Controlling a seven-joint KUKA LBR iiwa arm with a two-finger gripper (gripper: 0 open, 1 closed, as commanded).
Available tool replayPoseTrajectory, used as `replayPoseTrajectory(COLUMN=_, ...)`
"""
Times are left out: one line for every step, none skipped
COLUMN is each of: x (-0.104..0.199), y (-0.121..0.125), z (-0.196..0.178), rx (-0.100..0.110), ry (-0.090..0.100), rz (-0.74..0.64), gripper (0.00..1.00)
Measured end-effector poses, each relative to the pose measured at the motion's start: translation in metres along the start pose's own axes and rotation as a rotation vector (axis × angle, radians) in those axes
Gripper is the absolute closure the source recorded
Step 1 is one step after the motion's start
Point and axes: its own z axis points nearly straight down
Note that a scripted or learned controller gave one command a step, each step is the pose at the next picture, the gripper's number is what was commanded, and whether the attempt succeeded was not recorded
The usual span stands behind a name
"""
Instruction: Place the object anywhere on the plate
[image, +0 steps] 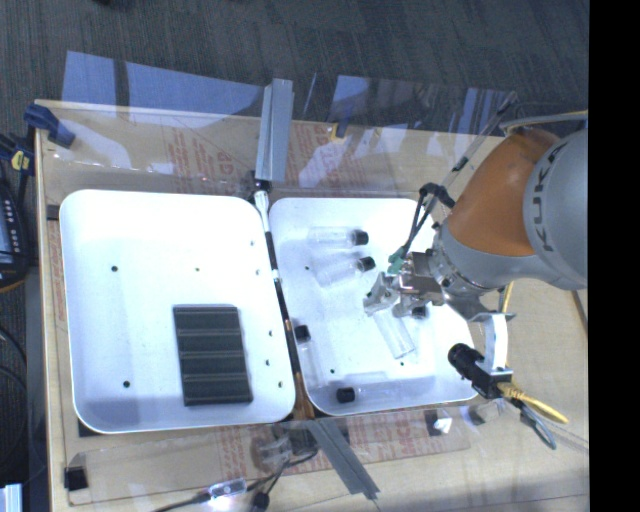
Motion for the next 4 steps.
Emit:
replayPoseTrajectory(x=0.104, y=0.066, z=0.005, rx=0.003, ry=0.003, rz=-0.100, gripper=1.00)
replayPoseTrajectory(x=0.212, y=0.074, z=-0.026, rx=0.003, ry=0.002, rz=0.036, gripper=1.00)
replayPoseTrajectory(x=0.294, y=0.126, z=0.103, rx=0.006, ry=0.000, rz=0.068, gripper=1.00)
replayPoseTrajectory(x=0.288, y=0.087, z=0.135, rx=0.006, ry=0.001, rz=0.525, gripper=1.00)
